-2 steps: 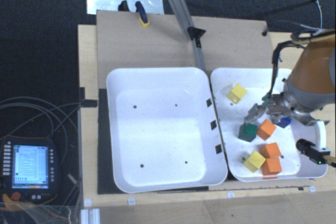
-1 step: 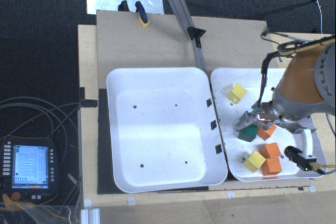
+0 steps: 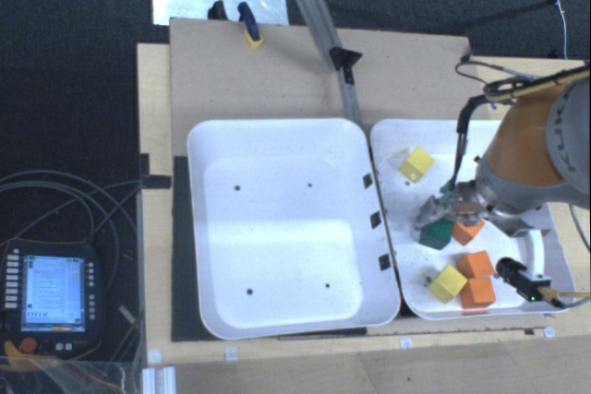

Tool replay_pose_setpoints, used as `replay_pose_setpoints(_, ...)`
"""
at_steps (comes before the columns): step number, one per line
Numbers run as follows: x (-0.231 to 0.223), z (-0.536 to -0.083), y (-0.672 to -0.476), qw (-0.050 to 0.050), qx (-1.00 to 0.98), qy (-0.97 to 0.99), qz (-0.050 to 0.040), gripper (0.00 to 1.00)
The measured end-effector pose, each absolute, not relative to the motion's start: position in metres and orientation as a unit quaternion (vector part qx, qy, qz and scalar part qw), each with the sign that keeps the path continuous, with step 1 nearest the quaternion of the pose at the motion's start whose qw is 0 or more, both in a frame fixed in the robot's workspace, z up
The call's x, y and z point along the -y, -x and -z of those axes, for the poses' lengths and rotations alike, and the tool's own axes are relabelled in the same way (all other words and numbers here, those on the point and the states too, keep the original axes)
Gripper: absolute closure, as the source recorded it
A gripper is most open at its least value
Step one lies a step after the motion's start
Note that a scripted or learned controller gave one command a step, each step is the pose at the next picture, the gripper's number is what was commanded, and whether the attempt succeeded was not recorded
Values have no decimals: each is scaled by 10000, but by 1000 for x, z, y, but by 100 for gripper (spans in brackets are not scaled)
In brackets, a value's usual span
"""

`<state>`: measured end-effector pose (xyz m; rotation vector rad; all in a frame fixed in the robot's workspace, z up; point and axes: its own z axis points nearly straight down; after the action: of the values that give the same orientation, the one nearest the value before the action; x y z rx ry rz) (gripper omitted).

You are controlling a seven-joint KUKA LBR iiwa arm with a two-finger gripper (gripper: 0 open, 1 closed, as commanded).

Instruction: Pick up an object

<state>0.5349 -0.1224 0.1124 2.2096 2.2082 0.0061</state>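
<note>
— What are the 2 bins made of?

— Smooth white plastic with a soft sheen; the left bin [image 3: 286, 226] and the right bin [image 3: 397, 138] look alike.

— And what they stand on?

— A matt brown board [image 3: 277, 74], like cardboard or fibreboard, over a pale wooden bench [image 3: 152, 198]. The floor [image 3: 74, 32] is dark, rough carpet.

— Your own arm?

— My arm [image 3: 545, 143] has a glossy orange band and smooth grey shell; my pincer [image 3: 445, 209] looks like dull metal.

— The blocks?

— Matt, foam-like or plastic, I cannot tell: 2 yellow blocks [image 3: 416, 163], 3 orange blocks [image 3: 477, 292], 1 dark green block [image 3: 436, 233]. The far pole [image 3: 314, 5] looks like brushed metal.
</note>
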Motion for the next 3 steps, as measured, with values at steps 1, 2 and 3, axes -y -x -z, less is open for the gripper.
replay_pose_setpoints(1,123,-125,-536,99,-7075,-7066,-34,100)
replay_pose_setpoints(2,117,-184,-532,28,-7088,-7054,-21,100)
replay_pose_setpoints(3,127,-242,-536,38,-7084,-7058,-22,100)
